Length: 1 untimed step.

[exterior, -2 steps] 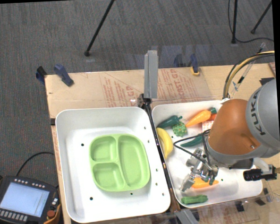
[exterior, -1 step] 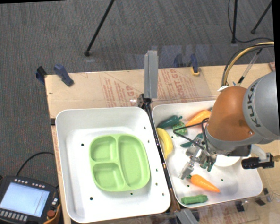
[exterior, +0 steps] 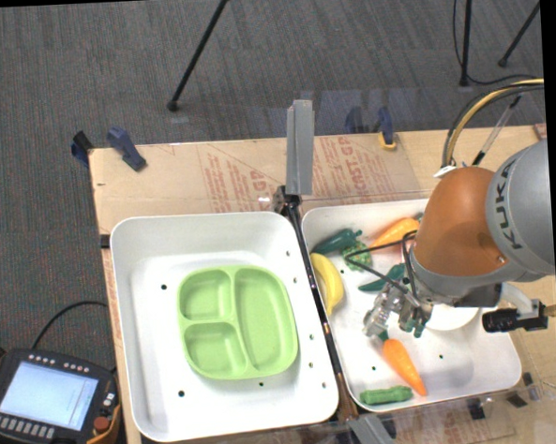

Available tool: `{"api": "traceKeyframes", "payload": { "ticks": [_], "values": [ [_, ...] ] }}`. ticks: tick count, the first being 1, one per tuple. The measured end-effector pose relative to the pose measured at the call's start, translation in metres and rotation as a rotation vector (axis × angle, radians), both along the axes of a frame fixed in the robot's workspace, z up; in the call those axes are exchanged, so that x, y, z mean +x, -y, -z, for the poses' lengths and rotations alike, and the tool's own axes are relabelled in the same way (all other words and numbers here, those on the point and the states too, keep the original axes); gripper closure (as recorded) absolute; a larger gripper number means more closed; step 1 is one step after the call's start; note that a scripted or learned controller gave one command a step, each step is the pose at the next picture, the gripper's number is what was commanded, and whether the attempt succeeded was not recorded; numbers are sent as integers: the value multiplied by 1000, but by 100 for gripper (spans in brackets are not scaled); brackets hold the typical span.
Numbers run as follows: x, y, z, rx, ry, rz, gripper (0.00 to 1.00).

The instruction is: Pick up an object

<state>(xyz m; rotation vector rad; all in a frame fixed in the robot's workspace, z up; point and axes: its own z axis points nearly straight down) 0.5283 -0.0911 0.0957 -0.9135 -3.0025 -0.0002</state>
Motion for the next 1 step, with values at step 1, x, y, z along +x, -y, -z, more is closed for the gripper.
{"api": "traceKeyframes", "payload": {
  "ticks": [1],
  "values": [
    [0,0,0,0,-1,-1,0]
  ]
}}
